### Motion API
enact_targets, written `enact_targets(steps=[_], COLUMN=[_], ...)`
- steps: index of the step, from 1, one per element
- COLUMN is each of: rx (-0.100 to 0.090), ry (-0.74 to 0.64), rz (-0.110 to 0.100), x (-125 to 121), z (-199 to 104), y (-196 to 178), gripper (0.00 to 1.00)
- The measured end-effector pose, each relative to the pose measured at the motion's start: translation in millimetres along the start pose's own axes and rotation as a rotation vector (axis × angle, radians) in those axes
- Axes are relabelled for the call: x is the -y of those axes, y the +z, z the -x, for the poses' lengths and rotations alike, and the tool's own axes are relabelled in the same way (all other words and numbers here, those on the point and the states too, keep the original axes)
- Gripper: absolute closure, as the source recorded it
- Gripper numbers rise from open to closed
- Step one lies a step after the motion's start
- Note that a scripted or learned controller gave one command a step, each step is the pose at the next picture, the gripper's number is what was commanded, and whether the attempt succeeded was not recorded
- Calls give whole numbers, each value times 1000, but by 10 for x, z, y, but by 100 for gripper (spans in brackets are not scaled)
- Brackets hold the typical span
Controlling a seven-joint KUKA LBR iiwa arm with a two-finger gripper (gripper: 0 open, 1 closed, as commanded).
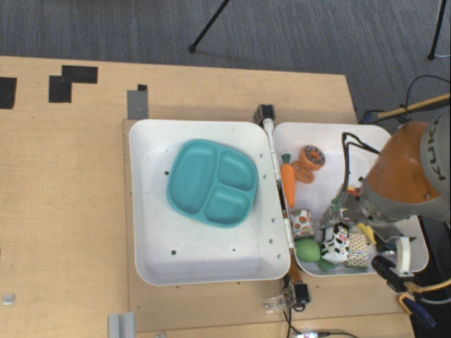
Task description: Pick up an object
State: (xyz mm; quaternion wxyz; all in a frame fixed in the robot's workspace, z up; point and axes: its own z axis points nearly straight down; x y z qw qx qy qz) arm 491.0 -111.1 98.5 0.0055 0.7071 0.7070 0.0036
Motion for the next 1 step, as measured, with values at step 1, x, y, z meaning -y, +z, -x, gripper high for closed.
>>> enact_targets(steps=[1], rx=[-3], ry=[-5], rz=[-9], x=[6], z=[-620], y=[-865], gripper=[100])
